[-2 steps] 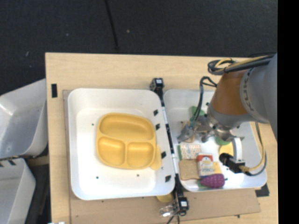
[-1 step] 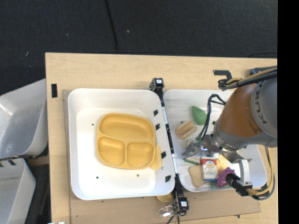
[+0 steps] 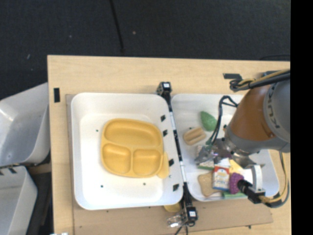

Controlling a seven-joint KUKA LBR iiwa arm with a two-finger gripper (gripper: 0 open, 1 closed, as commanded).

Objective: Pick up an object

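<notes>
The right bin (image 3: 191,103) holds several small items. A green leaf-shaped piece (image 3: 208,120) lies near its back, and a tan bread roll (image 3: 194,135) sits just left of centre. At the front are a flat toast slice (image 3: 204,184), a colourful carton (image 3: 221,178) and a purple grape bunch (image 3: 236,182). My gripper (image 3: 206,155) hangs low over the middle of this bin, just right of the roll and above the carton. The orange-banded wrist (image 3: 252,119) hides what lies under it.
The left bin (image 3: 78,151) carries a yellow divided plate (image 3: 132,147). A black clip rail (image 3: 172,131) runs between the two bins. Black cables (image 3: 234,84) loop behind the arm at the bench's back right.
</notes>
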